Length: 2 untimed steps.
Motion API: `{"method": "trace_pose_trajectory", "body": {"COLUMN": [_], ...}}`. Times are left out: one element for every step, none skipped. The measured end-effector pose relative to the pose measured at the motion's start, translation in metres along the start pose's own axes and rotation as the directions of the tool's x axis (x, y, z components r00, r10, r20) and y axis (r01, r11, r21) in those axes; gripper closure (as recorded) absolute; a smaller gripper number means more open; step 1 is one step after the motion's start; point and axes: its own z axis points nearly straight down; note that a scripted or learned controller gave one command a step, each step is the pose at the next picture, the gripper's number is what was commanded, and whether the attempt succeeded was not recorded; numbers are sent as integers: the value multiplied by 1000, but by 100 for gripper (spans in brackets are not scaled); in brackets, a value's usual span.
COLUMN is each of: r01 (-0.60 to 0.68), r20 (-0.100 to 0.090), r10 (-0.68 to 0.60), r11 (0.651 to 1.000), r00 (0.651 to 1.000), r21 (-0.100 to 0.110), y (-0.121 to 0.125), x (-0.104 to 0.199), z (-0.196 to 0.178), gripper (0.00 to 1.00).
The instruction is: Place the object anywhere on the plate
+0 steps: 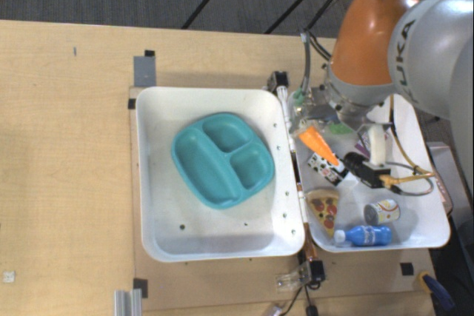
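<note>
From above, the teal three-compartment plate (223, 158) lies in the left bin (152, 181) on the wooden surface (67, 159), with nothing on it. In the right bin (433, 229) the arm (415, 33) leans low over an orange carrot (318, 142), a pizza slice (324, 209), a blue bottle (364, 235) and a small can (382, 212); whether the fingers are open or closed cannot be told, as the wrist hides them.

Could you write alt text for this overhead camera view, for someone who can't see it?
A grey and orange robot arm reaches down into the right bin, over a carrot, a pizza slice, a blue bottle and a small can. In the left bin lies a teal divided plate with nothing on it.
</note>
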Motion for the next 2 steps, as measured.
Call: {"method": "trace_pose_trajectory", "body": {"r01": [-95, -96], "r20": [0, 0], "r10": [95, 96], "r11": [995, 995], "r00": [995, 995], "r21": [5, 4], "y": [0, 0], "x": [62, 61], "z": [37, 36], "gripper": [100, 0]}}
